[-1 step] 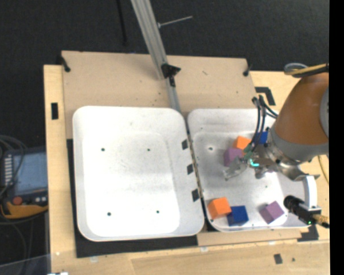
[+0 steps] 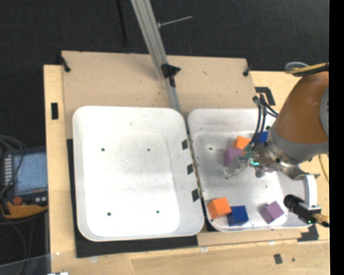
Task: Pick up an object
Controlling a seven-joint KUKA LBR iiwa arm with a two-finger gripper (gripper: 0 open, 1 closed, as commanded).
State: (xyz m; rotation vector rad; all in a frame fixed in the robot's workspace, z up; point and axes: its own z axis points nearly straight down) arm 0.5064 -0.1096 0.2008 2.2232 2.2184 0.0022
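Blocks lie in the right bin, which sits on the tabletop beside the left bin. Near the bin's middle a purple block rests just left of the tool, with an orange block just above and to its right, touching or nearly touching it. Along the near wall are three more: an orange cube, a blue cube pressed against its lower right side, and a purple cube a little apart to the right.

The arm reaches in from the right, its orange band over the bin's right side and its wrist angled down toward the middle of the bin. The tool is low over the bin floor, right at the lower edge of the purple block. Its grey fingers blur against the white floor, so I cannot tell how far apart they stand, nor whether the purple block is between them or merely beside them. A small green light shows on the wrist just right of the tool.

A slanted metal rail runs from the top edge down to the gap between the two bins.
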